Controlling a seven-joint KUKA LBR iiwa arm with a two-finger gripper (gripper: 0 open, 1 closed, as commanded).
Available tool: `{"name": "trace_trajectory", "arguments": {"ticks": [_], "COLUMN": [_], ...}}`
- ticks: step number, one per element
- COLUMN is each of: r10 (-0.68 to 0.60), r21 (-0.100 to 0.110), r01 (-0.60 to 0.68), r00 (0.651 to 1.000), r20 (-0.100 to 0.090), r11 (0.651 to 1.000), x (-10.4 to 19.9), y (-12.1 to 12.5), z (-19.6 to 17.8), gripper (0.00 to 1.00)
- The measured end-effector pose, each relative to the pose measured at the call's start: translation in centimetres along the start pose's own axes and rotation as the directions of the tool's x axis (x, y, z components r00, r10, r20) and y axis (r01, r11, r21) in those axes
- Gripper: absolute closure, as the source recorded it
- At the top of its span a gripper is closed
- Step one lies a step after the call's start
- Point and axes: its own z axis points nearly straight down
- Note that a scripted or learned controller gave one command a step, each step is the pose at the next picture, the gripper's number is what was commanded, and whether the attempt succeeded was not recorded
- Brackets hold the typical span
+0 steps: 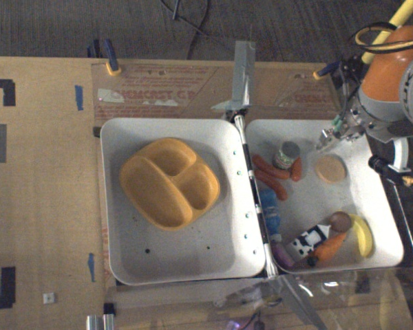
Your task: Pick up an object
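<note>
- Your gripper sits over the far part of the right bin. It is just far of the tan disc and right of the small can. Whether it is spread or closed cannot be told from this slanted view, and nothing shows in its grasp.
- The candidates for picking all lie in the right bin, apart from the yellow divided plate, which sits alone in the left bin.
- If you drop straight down, you may land on bare bin floor between the disc and the far wall and close on nothing.
- The disc looks flat and low, so a pinch on it would likely slide over the top or scrape the floor.
- The can looks upright, so a glancing touch could tip it onto the red sausages just beside it.
- The near corner is crowded. The banana, carrot, brown ball and black-and-white toy touch or nearly touch. A grasp there could catch two things or wedge against the rim.
- The blue piece hugs the divider between the bins, where the wall would probably block one side of the grasp.
- The plate is wide, so only its rim would likely be grippable.
</note>
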Motion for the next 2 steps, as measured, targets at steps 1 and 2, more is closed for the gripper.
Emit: {"name": "trace_trajectory", "arguments": {"ticks": [1, 2], "r10": [-0.079, -0.089], "r21": [0.005, 0.012], "r01": [0.079, 0.09], "r00": [0.997, 0.996], "r20": [0.01, -0.017], "r11": [0.997, 0.996], "x": [-1.3, 0.0], "y": [-0.9, -0.5], "z": [0.1, 0.4], "gripper": [1.0, 0.0]}}
